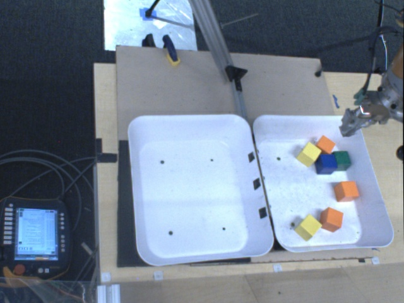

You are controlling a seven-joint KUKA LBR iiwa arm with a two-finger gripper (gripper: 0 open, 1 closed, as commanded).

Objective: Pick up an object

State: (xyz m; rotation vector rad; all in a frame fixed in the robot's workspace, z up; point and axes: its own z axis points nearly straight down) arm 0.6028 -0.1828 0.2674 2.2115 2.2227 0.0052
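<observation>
The right bin (pixel 287 232) holds several small blocks. A cluster sits near its far right: a yellow block (pixel 308 153), an orange block (pixel 326 144), a blue block (pixel 326 163) and a green block (pixel 342 160). Lower down lie another orange block (pixel 346 190), a third orange block (pixel 331 219) and a second yellow block (pixel 308 227). My gripper (pixel 351 126) hangs at the bin's far right edge, just up and right of the cluster, with nothing seen between its tips.
The left bin (pixel 142 169) sits beside the right one. A grey pole (pixel 211 30) slants over the cardboard at the back. A teach pendant (pixel 35 235) with cables lies off the bench at the lower left.
</observation>
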